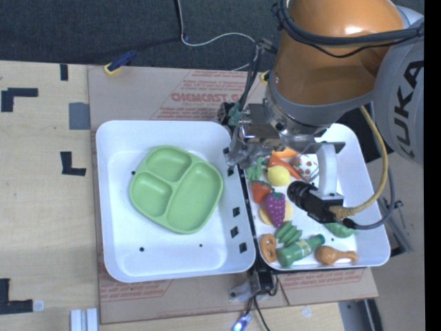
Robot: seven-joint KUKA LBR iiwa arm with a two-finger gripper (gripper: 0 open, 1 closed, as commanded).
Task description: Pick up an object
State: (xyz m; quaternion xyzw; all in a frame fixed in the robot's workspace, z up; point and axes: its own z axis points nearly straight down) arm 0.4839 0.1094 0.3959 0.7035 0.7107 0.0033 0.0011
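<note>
Camera view hides my gripper's [279, 158] jaws, grip unknowable, above crowded plastic toy food [275, 205]; I fear a glancing miss.

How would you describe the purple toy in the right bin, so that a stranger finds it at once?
Look in the right bin, the one crowded with toy food beneath the arm. Near its middle, just below the yellow lemon, lies the bunch of grapes. It is the one purple, bumpy piece, among orange, yellow and green neighbours.
</note>
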